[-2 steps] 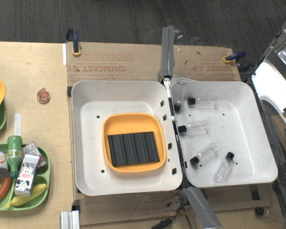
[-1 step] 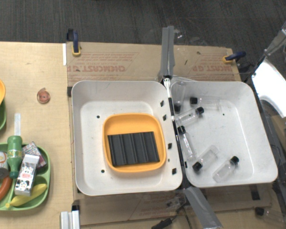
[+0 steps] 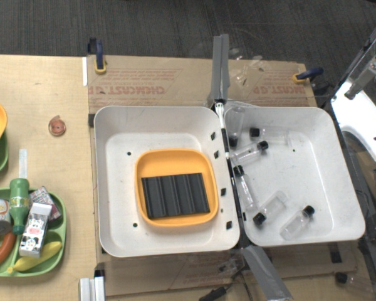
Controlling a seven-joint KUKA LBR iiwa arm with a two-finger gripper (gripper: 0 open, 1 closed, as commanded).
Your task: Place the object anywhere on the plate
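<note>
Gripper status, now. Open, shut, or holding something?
Gripper: cannot be told from this camera view. The dark ridged object already lies on the orange plate.

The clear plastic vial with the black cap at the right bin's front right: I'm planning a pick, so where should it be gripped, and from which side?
Grip the clear plastic vial mid-body, from above, closing across its narrow width: it lies flat, slanted, apart from others.
</note>
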